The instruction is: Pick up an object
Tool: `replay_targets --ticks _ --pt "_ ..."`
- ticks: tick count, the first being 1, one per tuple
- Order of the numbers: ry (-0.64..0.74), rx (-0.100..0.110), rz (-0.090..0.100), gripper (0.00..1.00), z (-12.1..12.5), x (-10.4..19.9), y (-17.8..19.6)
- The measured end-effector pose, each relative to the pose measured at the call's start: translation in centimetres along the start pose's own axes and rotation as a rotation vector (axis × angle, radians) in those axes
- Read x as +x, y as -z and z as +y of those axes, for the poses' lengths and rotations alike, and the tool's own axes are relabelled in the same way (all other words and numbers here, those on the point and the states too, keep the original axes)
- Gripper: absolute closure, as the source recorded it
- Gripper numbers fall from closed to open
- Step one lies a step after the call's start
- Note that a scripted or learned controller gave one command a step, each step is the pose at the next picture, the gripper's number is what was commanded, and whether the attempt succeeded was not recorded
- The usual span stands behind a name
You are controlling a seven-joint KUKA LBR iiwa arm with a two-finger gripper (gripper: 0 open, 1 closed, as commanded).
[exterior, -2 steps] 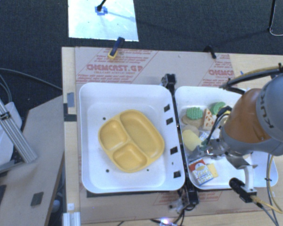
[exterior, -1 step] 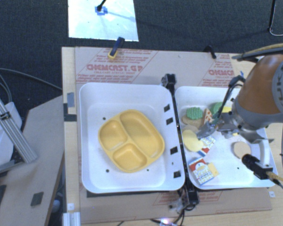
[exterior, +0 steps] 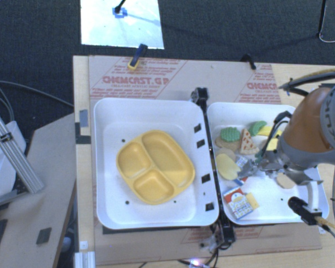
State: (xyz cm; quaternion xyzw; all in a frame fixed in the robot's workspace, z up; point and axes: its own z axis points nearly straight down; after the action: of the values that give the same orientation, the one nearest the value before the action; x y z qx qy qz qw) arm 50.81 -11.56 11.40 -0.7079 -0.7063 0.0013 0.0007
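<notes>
Here the gripper [exterior: 247, 169] hangs low in the right bin [exterior: 268, 214], among toy foods: a green piece [exterior: 230, 133], a pizza wedge [exterior: 247, 142], a pale yellow piece [exterior: 226, 165] and a small carton [exterior: 241, 202]. Whether the jaws are wide, narrow or closed on anything cannot be told. No object appears lifted, so the pick seems unfinished. The left bin [exterior: 111, 205] holds a yellow divided tray [exterior: 154, 166].

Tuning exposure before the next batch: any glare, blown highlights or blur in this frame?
Camera view: the pale sheet on the floor at top is washed out by glare; the white bins are bright but keep their edges; the yellow tray is evenly lit and sharp; the small items by the hand are soft, hard to tell apart.
</notes>
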Motion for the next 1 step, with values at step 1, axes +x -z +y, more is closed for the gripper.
replay_targets --ticks 1 --pt "0.002 -0.008 0.002 0.00 3.21 -5.26 -2.23"
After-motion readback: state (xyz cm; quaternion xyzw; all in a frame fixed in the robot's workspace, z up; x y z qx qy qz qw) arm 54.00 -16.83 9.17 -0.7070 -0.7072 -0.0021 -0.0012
